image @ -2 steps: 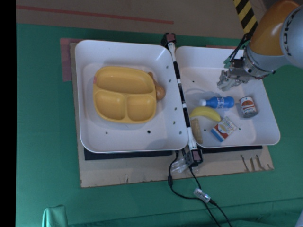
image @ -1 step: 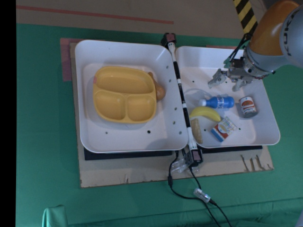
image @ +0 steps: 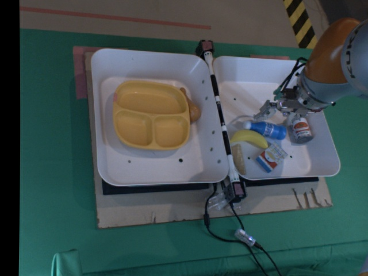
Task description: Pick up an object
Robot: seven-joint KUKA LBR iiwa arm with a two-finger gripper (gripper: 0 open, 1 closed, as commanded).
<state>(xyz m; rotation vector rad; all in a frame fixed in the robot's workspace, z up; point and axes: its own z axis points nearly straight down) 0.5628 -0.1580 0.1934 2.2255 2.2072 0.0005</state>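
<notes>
The gripper (image: 275, 105) is positioned over the right bin (image: 325, 154); its finger state cannot be determined. The blue bottle (image: 267, 130) lies just below it, beside the banana (image: 249, 137).

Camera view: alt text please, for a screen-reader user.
A grey-and-orange robot arm reaches from the right over the right white bin, which holds a banana, a blue bottle, a small can and a carton. The left bin holds a yellow divided tray.
</notes>
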